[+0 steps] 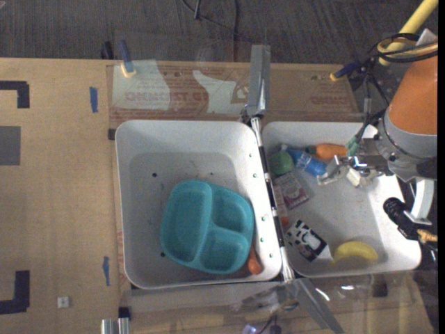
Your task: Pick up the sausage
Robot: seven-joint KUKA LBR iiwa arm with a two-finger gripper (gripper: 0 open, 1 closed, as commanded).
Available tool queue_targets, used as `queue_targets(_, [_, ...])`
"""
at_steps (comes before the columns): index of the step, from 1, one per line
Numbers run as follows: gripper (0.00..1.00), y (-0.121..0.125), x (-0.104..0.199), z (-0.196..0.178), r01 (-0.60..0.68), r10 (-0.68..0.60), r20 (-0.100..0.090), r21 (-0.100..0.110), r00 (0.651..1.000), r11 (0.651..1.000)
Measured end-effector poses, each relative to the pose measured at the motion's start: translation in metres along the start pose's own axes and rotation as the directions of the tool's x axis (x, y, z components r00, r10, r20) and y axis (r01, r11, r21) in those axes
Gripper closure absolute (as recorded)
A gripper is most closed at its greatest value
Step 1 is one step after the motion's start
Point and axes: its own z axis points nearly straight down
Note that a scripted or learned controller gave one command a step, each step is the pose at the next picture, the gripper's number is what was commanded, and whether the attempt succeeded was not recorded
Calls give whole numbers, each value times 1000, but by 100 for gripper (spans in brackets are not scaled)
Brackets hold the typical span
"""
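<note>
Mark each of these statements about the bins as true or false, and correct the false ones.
1. The teal divided plate lies in the view's left-hand bin. True.
2. The banana lies on the teal plate. False: it lies in the right-hand bin, near its front edge.
3. The hand is over the right-hand bin. True.
4. The green ball sits in the left-hand bin. False: it is in the right-hand bin, close to the divider.
</note>
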Motion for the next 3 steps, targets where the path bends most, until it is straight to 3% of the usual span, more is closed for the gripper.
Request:
queue_targets(1, [0,13,55,48,-56,56,0,0,998,998])
queue_targets(2, [0,-36,-2,158,-148,148,1,-3,989,989])
queue_targets(3, [0,-40,-1,95,-140,140,0,-3,990,990])
